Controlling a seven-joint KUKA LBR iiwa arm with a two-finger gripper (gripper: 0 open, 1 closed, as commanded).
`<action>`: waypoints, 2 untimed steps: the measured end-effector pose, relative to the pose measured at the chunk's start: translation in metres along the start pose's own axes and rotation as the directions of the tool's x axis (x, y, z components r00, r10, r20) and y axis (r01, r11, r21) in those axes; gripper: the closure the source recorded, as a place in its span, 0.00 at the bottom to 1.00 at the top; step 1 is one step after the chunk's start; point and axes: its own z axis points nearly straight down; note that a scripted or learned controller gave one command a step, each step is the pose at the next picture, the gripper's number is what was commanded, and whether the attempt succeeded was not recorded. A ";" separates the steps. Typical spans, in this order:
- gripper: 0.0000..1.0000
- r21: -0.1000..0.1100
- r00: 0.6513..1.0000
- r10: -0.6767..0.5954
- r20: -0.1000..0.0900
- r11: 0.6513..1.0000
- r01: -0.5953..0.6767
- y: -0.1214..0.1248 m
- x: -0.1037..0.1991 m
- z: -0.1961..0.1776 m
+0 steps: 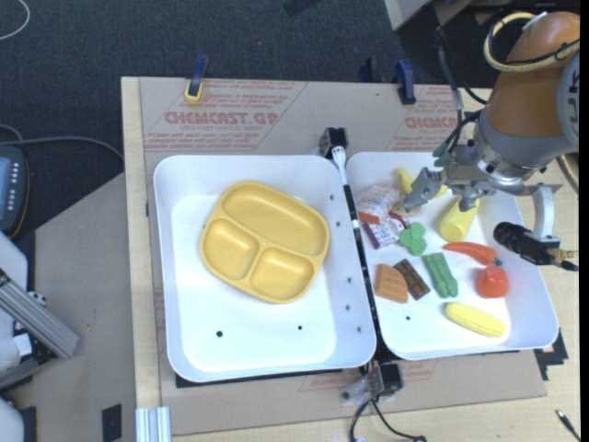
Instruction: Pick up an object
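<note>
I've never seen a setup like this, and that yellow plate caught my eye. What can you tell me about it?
The yellow plate looks like smooth, slightly glossy plastic. It is a rounded oblong with three sections: one long section along its far side and two smaller ones nearer the camera. It lies flat and right side up, turned at a slant, in the left bin, resting on the bin's white floor.

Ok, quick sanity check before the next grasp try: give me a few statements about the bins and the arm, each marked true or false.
1. The yellow divided plate lies in the left bin. True.
2. The toy foods lie in the left bin. False: they lie in the right bin.
3. The gripper is over the right bin. True.
4. The tomato sits on the plate. False: it is in the right bin, beside the red chili.
5. The corn cob lies near the right bin's front edge. True.
</note>
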 end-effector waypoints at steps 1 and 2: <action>0.00 -0.014 1.000 -0.002 0.001 1.000 0.002 0.003 0.000 -0.008; 0.00 -0.008 1.000 -0.001 0.000 1.000 0.001 -0.001 -0.007 0.039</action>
